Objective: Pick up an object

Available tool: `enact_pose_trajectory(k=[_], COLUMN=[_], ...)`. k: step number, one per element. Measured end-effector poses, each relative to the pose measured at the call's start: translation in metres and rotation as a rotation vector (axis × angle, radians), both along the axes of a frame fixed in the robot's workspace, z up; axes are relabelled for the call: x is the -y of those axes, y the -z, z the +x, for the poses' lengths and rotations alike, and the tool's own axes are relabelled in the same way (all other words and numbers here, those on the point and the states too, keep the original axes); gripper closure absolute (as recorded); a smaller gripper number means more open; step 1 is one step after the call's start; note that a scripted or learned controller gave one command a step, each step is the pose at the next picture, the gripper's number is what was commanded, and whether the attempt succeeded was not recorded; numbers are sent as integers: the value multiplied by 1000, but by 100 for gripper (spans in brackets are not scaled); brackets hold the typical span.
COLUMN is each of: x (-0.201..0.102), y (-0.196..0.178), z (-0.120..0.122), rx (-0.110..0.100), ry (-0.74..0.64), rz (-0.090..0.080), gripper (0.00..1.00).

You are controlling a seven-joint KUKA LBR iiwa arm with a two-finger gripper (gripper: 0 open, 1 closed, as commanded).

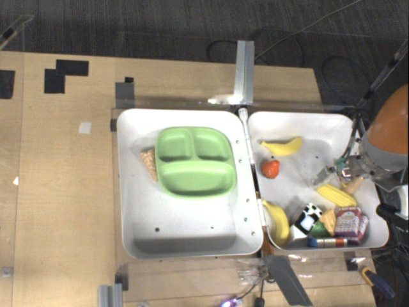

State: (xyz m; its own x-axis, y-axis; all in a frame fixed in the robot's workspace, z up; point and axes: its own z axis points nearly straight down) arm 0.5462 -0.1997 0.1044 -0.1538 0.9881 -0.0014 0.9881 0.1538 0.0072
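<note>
Two white bins sit side by side on the worktop (57, 190). The left bin (185, 235) has a green tray (193, 160) with three compartments, lying flat toward the far half. A tan waffle-like piece (148, 164) pokes out from under the tray's left edge, touching it.

The right bin (300, 130) holds the clutter. A banana (282, 147) lies near the far wall, left of centre. A small red fruit (271, 168) sits just near of it, close to the left wall. A second banana (278, 219) is at the near left corner, curved along the wall. Beside it, to the right, is a black-and-white item (310, 215); I can't make out what it is. A corn cob (337, 195) lies at a slant right of centre. Near of the cob, a red packet (349, 223) lies against the near right corner, with a marker-like stick (327, 241) along the near wall, touching it.

The arm comes in from the right, orange band (391, 128) over the bin's right wall. The hand (342, 169) is low in the right bin, just far of the corn cob, near or touching its far end. Whether the fingers are apart or together can't be told, they are too small and blurred. Nothing is visibly held.
</note>
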Motion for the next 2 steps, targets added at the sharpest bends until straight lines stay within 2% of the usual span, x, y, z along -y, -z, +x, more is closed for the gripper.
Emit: enact_pose_trajectory(k=[1,2], x=[0,-42], y=[-12,-107], z=[2,51], rx=[7,0], ry=[1,161], rz=[-1,0], gripper=[100,100])
